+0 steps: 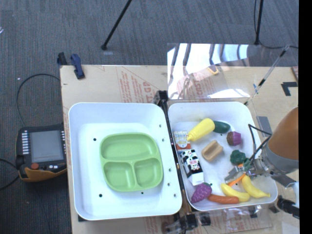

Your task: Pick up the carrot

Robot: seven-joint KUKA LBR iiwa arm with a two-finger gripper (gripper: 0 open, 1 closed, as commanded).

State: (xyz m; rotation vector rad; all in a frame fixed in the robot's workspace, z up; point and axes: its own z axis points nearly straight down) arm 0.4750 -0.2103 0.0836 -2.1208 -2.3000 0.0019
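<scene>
Carrot (224, 199) lies along the front wall of your right-hand bin (243, 108), between the purple grapes (202, 192) and two bananas (235, 192) crowding it from behind. Your gripper (242, 170) hangs just beyond those bananas, beside the broccoli (238, 157); you cannot tell how its claw stands. Milk carton (192, 165) sits farther left.

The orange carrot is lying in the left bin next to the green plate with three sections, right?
Not quite. The camera view shows the long orange toy carrot in the right white bin, near its front edge, between the purple toy grapes and the yellow toy banana. The green three-section plastic plate sits in the left white bin.
</scene>
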